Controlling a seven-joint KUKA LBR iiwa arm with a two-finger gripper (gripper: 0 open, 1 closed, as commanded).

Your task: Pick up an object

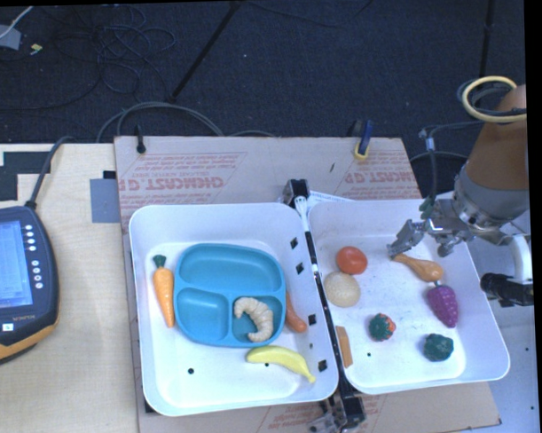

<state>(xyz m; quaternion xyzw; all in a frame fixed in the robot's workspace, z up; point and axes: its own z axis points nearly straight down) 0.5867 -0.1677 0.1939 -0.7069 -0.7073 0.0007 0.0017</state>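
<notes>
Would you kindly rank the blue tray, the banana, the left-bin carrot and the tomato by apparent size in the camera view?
1. Blue tray, clearly the largest.
2. Banana and carrot: they look about equally long, so I will not rank them.
3. Tomato, smallest.

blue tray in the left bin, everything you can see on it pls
The blue tray is a rounded, glossy plastic-looking plate with three compartments: one long one at the far side and two smaller ones nearer the camera. It lies flat, slightly rotated, in the left bin. A pale shrimp-like toy sits in its near right compartment. An orange carrot lies along its left edge.
</notes>
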